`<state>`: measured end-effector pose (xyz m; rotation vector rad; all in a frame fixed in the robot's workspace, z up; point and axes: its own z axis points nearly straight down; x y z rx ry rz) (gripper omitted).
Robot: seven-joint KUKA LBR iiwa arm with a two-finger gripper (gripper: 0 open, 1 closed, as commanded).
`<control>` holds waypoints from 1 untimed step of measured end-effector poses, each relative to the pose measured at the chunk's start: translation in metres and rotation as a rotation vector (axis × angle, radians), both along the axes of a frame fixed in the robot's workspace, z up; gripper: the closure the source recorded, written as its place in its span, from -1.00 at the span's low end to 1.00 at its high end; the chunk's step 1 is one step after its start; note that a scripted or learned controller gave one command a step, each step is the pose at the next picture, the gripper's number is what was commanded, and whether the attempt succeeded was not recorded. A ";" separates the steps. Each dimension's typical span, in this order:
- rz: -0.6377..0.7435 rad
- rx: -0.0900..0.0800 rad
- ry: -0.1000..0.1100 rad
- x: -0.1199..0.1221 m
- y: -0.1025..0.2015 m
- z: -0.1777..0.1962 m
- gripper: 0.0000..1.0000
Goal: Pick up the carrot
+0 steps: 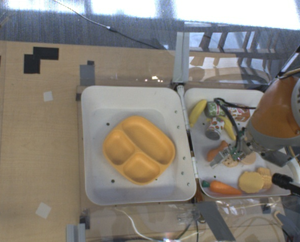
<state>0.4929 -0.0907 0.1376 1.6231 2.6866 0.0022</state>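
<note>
1. Camera view looks down on a wooden table (34, 150) carrying two white bins; the left bin (92, 185) holds a yellow divided plate (138, 149), and the right bin (203, 191) holds a scatter of toy foods.
2. The carrot (224, 187) lies flat along the near edge of the right bin, orange body with a small green stub toward the dividing wall, its tip pointing toward a yellow lump (251, 182) just beside it.
3. The hand (225, 157) sits low over the middle of that bin, close to a smaller orange piece (215, 150), with the carrot a short way nearer the camera. Whether it is open or closed I cannot tell; nothing is visibly gripped.
4. Also in the bin: a banana (197, 112) and a small can (214, 128), both well apart from the carrot.
5. Handling, as a judgement: the carrot looks like a light, rigid plastic toy with a smooth, rounded, tapering surface, so it may roll or squirt out of a pinch.
6. Best hold is probably across the thick middle, squeezing at right angles to its length; the nearby bin wall leaves little room on that side.
</note>
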 end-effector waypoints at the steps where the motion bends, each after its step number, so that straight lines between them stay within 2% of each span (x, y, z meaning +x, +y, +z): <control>1: -0.025 0.001 -0.007 -0.004 0.031 0.049 -1.00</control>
